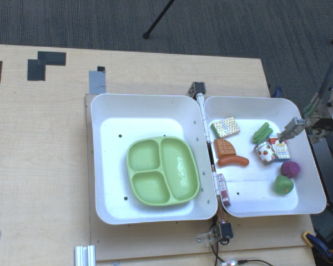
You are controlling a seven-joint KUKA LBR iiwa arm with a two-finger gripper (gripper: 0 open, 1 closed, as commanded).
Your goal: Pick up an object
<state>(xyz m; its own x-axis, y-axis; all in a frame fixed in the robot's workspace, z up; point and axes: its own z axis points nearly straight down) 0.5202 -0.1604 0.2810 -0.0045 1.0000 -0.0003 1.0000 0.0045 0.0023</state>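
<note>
Jaws: their state could not be told; the gripper (296,127) sat small and slanted at the right bin's far right edge, with nothing seen between its tips.
Gripper position: it hung over the right bin (250,201), just right of the green pod (261,132) and just beyond the small printed carton (271,150).
Candidate objects: the carton lay nearest, with the purple ball (290,168) and green ball (283,185) nearer the front; the waffle piece (224,147), the hot dog (233,160) and the patterned block (226,127) lay toward the bin's left.
Left bin: it held only the green divided plate (163,170).
Advice: the carton looked the shortest reach, but it nearly touched the pod and the purple ball, so the fingers probably needed to straddle its narrow side and descend straight.
Risk: a slanted approach might have nudged neighbours or closed on air.
</note>
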